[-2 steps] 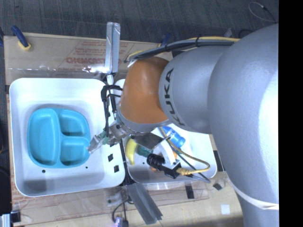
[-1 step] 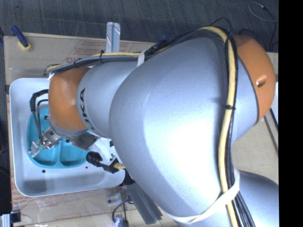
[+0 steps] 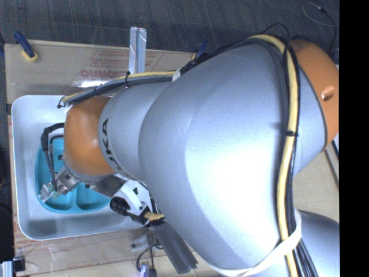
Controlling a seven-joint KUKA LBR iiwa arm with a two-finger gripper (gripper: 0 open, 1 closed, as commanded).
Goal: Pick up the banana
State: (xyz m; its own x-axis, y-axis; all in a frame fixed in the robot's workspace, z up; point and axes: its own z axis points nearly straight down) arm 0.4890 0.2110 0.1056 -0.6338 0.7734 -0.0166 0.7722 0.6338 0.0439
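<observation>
Grey arm (image 3: 230, 154) (huge here) covers a white bin (image 3: 23, 154); finger state unclear.

The big grey arm (image 3: 230, 154) is reaching in from the right and leaning far over to the left, its broad silver casing lying closest to the camera. A yellow and black cable bundle (image 3: 291, 108) is running along its upper edge and down its right flank. A second orange section (image 3: 317, 91) is showing at the upper right, behind the casing. Further left, the orange band (image 3: 83, 137) is sitting above the wrist, which is pointing down and to the left. Below it, the gripper (image 3: 55, 186) is hanging low at the far left; how its jaws are standing cannot be made out from here.
</observation>
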